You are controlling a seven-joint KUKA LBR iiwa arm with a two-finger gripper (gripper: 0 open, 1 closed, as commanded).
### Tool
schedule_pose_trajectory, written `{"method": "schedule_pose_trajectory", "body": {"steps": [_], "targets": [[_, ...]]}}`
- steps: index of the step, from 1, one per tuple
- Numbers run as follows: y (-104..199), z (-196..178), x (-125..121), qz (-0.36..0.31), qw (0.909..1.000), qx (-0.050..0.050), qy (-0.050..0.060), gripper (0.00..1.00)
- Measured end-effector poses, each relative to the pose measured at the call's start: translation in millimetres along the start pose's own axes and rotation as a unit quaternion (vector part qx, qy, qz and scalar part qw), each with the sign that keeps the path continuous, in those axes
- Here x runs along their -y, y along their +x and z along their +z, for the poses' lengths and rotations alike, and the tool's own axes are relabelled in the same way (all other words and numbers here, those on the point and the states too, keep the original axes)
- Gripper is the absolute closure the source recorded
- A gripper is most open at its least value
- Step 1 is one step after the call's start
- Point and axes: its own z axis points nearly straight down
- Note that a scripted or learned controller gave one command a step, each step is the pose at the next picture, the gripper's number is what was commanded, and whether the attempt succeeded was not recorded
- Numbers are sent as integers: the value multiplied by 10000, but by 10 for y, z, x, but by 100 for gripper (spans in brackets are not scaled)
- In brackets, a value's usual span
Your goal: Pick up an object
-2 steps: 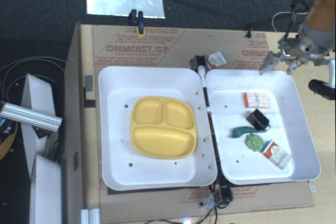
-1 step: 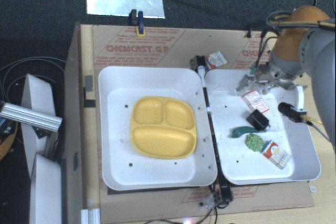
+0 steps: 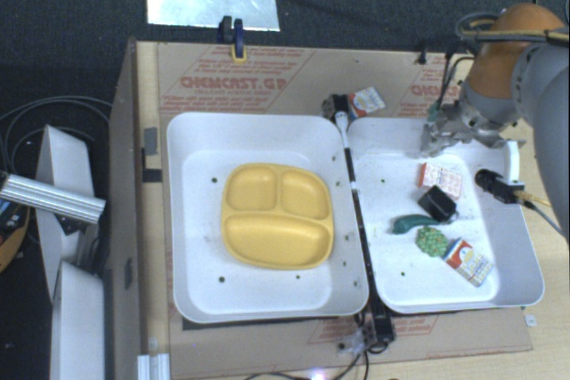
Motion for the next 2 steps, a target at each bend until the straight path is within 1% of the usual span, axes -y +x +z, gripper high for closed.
{"method": "schedule_pose_trajectory", "body": {"steps": [1, 2], "targets": [[1, 2, 1, -3, 10000, 0, 3, 0], [-106, -478, 5, 23, 10000, -3, 8, 0]]}}
